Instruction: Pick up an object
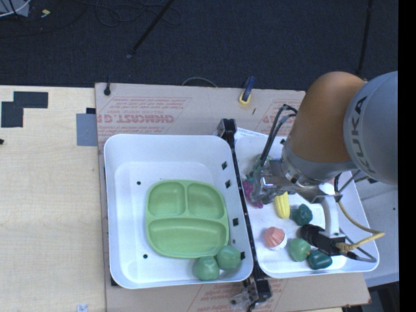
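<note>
Down in the right bin [364, 229], the gripper [262, 186] hangs over a purple object [250, 192] by the divider.
Whether it is spread or closed I cannot tell. A yellow piece [282, 205] lies just at 4 o'clock of it, teal pieces [302, 214] and a pink one [274, 237] beyond; at 8 o'clock, the left bin [123, 155] holds a green divided plate [186, 218] and two green lumps [217, 263].

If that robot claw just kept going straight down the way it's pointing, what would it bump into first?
Probably the purple object under the gripper at the right bin's left edge, with the yellow piece just beside; depth is hard to judge from above.
</note>
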`<action>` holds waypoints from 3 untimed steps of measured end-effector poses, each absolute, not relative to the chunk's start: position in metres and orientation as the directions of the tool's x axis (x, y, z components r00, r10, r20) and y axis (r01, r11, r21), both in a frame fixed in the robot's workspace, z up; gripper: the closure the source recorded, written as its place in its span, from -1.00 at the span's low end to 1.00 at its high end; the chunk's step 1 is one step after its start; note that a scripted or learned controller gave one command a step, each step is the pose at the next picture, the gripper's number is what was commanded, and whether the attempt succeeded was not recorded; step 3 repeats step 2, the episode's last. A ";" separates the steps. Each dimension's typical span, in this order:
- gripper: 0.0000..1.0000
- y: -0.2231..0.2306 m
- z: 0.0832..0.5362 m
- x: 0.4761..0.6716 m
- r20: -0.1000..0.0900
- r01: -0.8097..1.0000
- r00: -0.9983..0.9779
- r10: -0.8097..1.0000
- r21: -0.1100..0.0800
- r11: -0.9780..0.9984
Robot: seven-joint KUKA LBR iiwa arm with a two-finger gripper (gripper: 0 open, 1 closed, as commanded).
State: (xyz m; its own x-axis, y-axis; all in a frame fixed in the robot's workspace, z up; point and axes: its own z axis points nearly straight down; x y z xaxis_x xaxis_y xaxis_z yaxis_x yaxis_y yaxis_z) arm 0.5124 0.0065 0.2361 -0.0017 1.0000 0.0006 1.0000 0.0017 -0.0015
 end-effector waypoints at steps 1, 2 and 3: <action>1.00 0.007 0.236 0.517 0.000 1.000 -0.003 1.000 -0.003 0.003; 1.00 0.011 0.221 0.518 0.000 1.000 -0.004 1.000 -0.005 0.004; 1.00 0.011 0.221 0.518 0.000 1.000 -0.004 1.000 -0.005 0.004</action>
